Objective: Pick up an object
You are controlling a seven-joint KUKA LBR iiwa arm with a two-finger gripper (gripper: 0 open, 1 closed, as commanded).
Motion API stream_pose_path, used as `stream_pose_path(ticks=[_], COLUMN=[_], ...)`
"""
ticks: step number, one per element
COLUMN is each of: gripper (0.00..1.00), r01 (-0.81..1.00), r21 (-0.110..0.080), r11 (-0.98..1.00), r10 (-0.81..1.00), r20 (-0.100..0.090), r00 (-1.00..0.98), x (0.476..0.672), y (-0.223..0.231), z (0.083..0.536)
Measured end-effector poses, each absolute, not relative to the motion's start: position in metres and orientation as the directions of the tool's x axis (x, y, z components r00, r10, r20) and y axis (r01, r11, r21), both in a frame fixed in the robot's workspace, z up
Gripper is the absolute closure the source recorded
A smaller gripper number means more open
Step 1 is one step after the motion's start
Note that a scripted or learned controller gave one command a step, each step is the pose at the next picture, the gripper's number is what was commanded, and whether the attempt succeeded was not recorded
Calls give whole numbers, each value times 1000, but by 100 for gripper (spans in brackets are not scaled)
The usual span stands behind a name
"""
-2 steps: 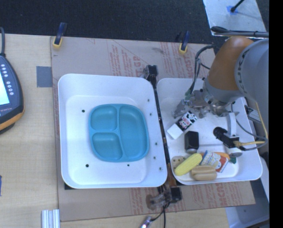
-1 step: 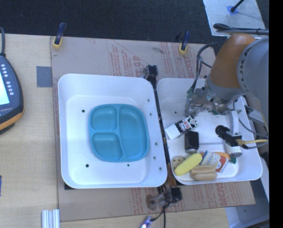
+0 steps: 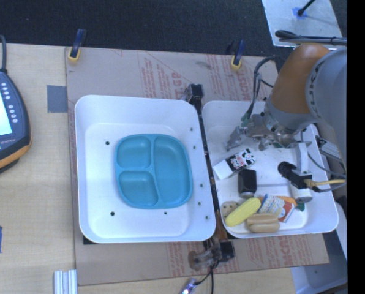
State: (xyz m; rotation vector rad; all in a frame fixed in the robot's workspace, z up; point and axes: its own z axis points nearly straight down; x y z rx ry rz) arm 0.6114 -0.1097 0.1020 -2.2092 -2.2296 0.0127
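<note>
The end effector [image 3: 248,135], its grip state impossible to tell, hovers in the right bin [image 3: 222,112], seemingly approaching; next it must descend onto an object.

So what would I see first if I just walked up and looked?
Probably the big blue plate with three sections, lying alone in the left bin. Then the robot arm leaning over the right bin, where a yellow toy corn cob and other small things are piled.
</note>
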Motion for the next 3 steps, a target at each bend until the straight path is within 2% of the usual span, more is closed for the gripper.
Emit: stream_pose_path(ticks=[1,2,3], gripper=[0,100,100], r01=[1000,1000,1000], r21=[-6,-7,-2], r11=[3,5,4], r10=[1000,1000,1000], r20=[-1,-3,1], r00=[-3,-5,-4], x=[589,590,590], y=[-99,-100,-39], z=[91,102,192])
